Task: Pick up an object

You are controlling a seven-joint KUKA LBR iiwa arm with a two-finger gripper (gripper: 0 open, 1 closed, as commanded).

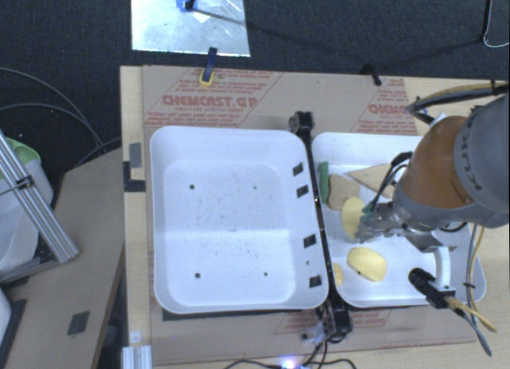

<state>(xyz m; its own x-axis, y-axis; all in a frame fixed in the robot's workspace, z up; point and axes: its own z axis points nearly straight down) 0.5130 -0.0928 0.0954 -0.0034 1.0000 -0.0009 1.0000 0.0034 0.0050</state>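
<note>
Where the bench (pixel 84 200) carries a printed cardboard sheet (pixel 239 92), two white bins sit on the sheet side by side; the right bin (pixel 358 148) is the landmark here. Left bin (pixel 231 160) is just left of the right bin, their walls meeting along a black strip (pixel 312 200) with clips; dark specks on its floor. All loose objects lie inside the right bin, in its left half. Green piece (pixel 323 178) stands against the right bin's left wall, toward the far end. Pale tan block (pixel 341 192) is just right of it, touching or nearly so, can't tell which. Tan wedge (pixel 373 174) lies toward the right bin's far wall, tip pointing left, its right end hidden under the arm. Round yellow lump (pixel 351 217) sits about halfway down the right bin, near the left wall, just nearer than the tan block. Small yellow bit (pixel 338 274) is at the right bin's near-left corner, partly hidden by the rim. Oval yellow lump (pixel 367 264) lies close to the right bin's near wall, just right of that bit. Hand (pixel 369 225) hangs over the right bin's middle, right up against the round yellow lump's right side, with the oval lump between it and the near wall; clenched or released, cannot tell. Grey arm (pixel 446 176) with its orange band covers the right bin's right half.
</note>
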